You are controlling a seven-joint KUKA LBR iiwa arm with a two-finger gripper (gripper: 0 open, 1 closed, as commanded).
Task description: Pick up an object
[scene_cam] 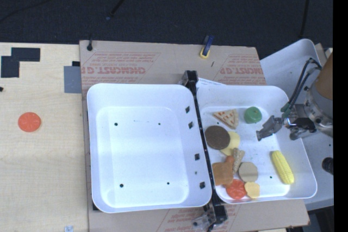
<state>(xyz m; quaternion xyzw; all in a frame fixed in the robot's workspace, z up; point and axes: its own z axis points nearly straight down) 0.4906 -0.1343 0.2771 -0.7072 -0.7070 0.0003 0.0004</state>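
The right bin (pixel 296 185) holds several toy foods: a pizza slice (pixel 226 117), a green ball (pixel 252 114), a brown disc (pixel 217 137), a yellow corn cob (pixel 282 166), an orange-brown piece (pixel 222 173), a tan disc (pixel 248 171), a red tomato (pixel 236 189) and a small yellow piece (pixel 252 189). My gripper (pixel 270 129) hangs over the right part of this bin, just right of the green ball and above the corn. It is seen side-on, with nothing visibly held.
The left bin (pixel 141 88) lies beside the right one on cardboard (pixel 136 65). A black clamp (pixel 190 77) sits at the top of the joint between them. An orange disc (pixel 29 122) lies on the wooden bench far left. A blue-yellow clip (pixel 206 47) marks the cardboard's back edge.
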